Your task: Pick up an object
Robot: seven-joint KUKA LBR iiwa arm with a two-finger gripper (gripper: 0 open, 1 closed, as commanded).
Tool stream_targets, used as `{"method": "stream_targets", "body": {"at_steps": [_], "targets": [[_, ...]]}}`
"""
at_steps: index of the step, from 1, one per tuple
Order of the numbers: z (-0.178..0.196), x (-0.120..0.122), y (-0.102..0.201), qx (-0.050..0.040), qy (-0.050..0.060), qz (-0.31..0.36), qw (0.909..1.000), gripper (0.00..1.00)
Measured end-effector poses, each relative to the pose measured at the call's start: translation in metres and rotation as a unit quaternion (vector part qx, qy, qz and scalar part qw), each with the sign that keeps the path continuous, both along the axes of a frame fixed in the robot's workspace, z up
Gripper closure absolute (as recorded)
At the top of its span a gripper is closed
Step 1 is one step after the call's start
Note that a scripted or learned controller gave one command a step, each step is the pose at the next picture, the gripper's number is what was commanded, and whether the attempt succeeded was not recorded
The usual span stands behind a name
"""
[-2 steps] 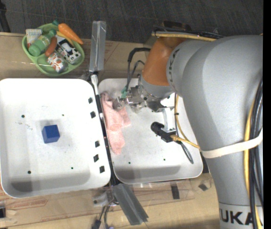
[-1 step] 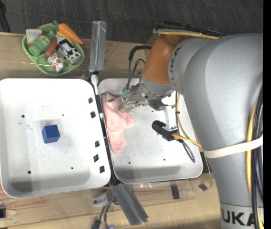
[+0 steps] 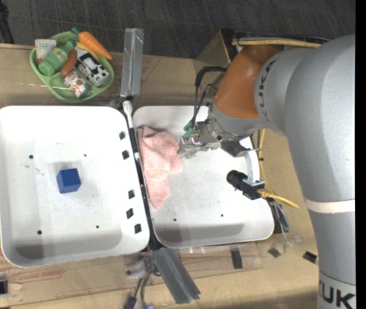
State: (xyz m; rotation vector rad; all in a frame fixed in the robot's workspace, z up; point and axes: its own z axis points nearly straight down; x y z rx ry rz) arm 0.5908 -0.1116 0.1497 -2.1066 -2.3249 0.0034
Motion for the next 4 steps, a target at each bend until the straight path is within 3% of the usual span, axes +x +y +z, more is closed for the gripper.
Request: {"method": "stream_targets", "body": {"at_steps": [1,2,3,4], "targets": [[0.0,0.0,0.0,0.0,0.0,0.0,1.0,0.0],[-0.055,0.029,0.017,-0.0008,-0.003,0.03,0.9996,0.0],[-0.044,0.029,0.018,0.0003,-0.002,0.031,0.9995,1.0],[-0.044,0.029,0.017,-0.0003,-0.002,0.031,0.9995,0.0]]}}
